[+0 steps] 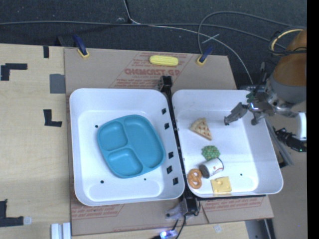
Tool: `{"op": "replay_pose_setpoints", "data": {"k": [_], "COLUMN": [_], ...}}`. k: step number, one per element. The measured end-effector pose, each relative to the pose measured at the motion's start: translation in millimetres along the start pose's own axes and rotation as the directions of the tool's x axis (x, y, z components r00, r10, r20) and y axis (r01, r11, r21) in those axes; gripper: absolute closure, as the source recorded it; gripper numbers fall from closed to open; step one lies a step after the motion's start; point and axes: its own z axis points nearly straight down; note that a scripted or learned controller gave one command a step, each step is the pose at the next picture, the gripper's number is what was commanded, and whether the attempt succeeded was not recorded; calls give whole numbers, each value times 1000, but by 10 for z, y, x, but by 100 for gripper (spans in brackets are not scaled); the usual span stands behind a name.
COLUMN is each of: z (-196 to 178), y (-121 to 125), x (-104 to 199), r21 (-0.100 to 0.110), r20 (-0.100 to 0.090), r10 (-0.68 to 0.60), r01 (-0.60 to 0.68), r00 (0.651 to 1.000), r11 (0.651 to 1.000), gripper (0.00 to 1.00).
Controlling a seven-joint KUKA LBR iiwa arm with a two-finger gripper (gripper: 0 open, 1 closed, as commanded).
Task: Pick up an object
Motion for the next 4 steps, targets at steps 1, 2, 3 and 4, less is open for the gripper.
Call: {"op": "replay_pose_setpoints", "data": {"k": [1,2,3,4], "z": [636,1098,986,563], "y": [35,56,66,57], "x": [37,34,35,17], "r21": [0,-8,-14,-8], "r20": [0,0,4,1], "r10": [-1,0,-1,0], "r01": [1,0,1,0], "r00": [1000,1000,1000,1000], "r11": [1000,1000,1000,1000], "gripper": [0,0,100,100]}}
